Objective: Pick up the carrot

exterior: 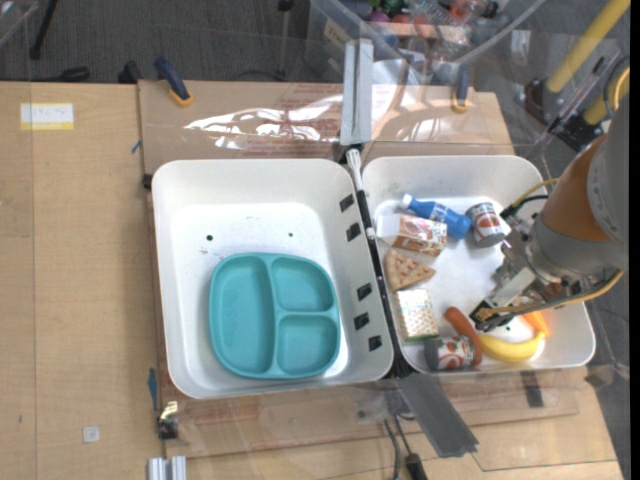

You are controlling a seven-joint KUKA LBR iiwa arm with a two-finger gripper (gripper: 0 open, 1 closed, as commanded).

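Divided plate (273, 315) in left bin (178, 268); banana (512, 346) in right bin (455, 181).

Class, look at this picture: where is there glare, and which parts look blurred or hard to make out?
Camera view: bright glare streaks the clear sheet behind the left bin; the arm's orange band at the right edge is soft and blurred; the carrot beside the banana is mostly hidden under the gripper, so its outline is unclear.

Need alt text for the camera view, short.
The gripper hangs low in the right bin over a banana, with the carrot just beside it. The left bin holds a teal divided plate.
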